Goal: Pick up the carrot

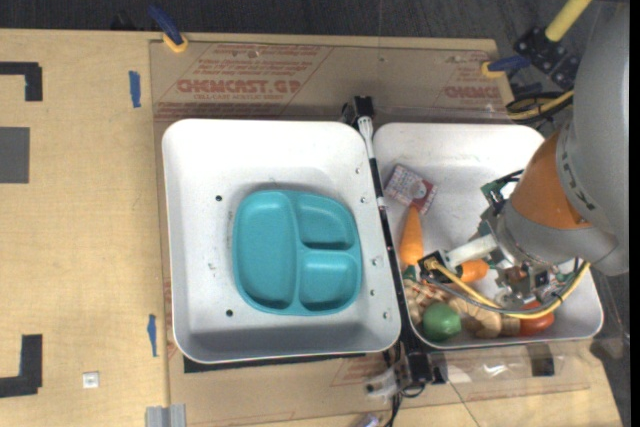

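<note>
1. Two white bins share the bench; the carrot (411,235) lies along the left wall of the right bin (455,140), beside a green ball (441,321).
2. The gripper (520,287) hangs just right of it, its grip unreadable.
3. Likely light, stiff and smooth; mid-body, across its width, looks the surest hold.

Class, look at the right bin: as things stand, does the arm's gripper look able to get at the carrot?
Probably yes. The carrot lies uncovered by the right bin's left wall, with the gripper low in the same bin just to its right. The nearby wall may cramp the approach.
</note>
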You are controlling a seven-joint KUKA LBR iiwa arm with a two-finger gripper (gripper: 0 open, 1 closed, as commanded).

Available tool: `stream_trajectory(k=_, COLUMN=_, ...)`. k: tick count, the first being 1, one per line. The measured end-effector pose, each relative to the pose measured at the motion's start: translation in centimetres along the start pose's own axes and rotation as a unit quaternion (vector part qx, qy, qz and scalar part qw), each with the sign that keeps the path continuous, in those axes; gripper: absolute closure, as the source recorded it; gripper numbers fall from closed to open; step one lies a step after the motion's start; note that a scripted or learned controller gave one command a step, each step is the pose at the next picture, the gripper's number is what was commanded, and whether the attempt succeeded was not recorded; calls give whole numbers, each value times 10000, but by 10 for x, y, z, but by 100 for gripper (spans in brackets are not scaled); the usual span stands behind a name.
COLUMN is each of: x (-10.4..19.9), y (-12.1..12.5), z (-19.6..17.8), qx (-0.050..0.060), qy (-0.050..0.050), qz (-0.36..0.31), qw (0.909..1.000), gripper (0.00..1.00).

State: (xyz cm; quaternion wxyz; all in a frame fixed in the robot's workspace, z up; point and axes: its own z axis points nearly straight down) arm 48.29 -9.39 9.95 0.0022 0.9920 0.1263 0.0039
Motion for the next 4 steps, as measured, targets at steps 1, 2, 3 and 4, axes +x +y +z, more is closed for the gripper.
stream_trajectory(k=1, x=-2, y=0, z=11, qx=23, qy=-10, qz=251, qw=9997, gripper=0)
stream_trajectory(k=2, x=-2, y=-1, z=11, qx=15, qy=-15, qz=114, qw=9999, gripper=0)
stream_trajectory(k=3, x=-1, y=-1, z=0, qx=9, qy=-7, qz=101, qw=9999, gripper=100)
stream_trajectory(k=4, x=-1, y=-1, z=0, qx=11, qy=-10, qz=99, qw=9999, gripper=0)
